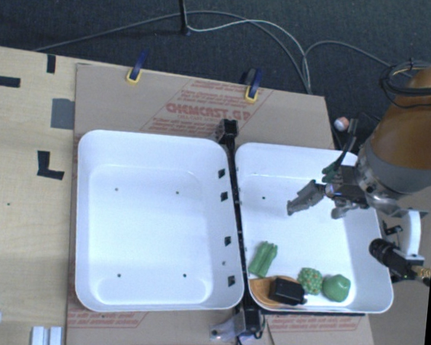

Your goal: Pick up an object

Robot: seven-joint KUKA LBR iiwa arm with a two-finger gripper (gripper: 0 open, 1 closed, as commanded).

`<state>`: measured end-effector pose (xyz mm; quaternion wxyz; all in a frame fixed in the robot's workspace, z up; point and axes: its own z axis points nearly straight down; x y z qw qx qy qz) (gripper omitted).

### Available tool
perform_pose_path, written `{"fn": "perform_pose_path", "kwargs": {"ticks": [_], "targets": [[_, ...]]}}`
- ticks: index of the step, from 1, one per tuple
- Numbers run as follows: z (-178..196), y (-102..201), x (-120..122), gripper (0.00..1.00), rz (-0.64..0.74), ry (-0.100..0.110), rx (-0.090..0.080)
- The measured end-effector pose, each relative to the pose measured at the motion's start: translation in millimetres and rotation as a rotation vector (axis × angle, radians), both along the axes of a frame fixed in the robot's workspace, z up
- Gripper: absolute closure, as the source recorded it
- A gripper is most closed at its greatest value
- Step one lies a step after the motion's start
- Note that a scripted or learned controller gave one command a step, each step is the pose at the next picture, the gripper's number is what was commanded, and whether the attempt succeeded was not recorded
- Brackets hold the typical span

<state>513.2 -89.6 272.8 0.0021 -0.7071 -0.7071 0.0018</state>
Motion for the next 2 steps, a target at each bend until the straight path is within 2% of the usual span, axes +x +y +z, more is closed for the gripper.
{"fn": "perform_pose_path", "kwargs": {"ticks": [1, 2], "targets": [[2.3, 0.0, 0.8, 0.0, 0.001, -0.005, 0.0], [-41.0, -0.3, -4.4, 0.0, 0.0, -0.001, 0.0]]}}
